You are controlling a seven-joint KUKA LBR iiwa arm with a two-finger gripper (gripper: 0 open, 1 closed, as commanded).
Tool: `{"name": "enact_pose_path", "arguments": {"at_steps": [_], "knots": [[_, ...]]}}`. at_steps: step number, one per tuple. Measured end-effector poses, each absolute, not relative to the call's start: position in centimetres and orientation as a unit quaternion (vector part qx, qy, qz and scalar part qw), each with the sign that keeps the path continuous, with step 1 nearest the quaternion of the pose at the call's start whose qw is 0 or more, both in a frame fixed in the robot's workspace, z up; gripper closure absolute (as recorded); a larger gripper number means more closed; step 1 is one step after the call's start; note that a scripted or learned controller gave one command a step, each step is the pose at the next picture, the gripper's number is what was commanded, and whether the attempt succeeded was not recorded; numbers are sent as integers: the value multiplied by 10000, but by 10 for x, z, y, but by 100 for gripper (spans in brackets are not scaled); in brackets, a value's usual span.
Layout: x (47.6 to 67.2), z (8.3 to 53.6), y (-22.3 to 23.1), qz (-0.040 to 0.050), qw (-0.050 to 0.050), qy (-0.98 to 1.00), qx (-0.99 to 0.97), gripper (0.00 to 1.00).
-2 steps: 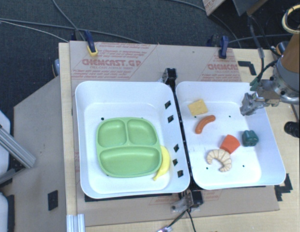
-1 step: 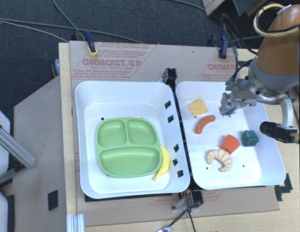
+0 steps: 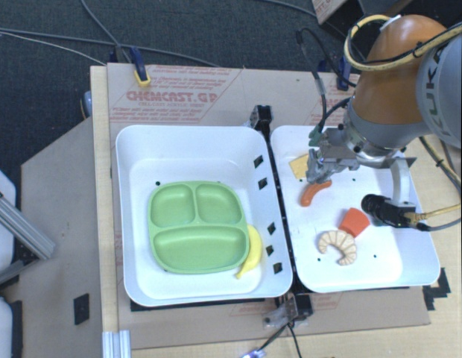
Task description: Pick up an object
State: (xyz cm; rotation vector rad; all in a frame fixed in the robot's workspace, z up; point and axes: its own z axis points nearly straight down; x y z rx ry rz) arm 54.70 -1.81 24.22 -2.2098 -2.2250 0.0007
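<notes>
Lying in the right bin (image 3: 410, 271), an orange sausage (image 3: 315, 192) at the tips of the jaws (image 3: 320, 176), touching or just under them; cannot tell how far open, nor whether gripped. Just behind, a yellow cheese slice (image 3: 299, 165). Near the front, an orange-red block (image 3: 355, 221) beside a croissant (image 3: 338, 245). In the left bin (image 3: 134, 200), a green divided plate (image 3: 197, 226) with a banana (image 3: 251, 252) against its right edge.
</notes>
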Motion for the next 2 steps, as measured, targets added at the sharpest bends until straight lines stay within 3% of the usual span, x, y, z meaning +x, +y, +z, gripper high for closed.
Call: {"name": "enact_pose_path", "arguments": {"at_steps": [1, 2], "knots": [[559, 245, 33, -13, 0, -7093, -7049, 100], [554, 237, 91, 4, 21, -7096, -7046, 100]]}}
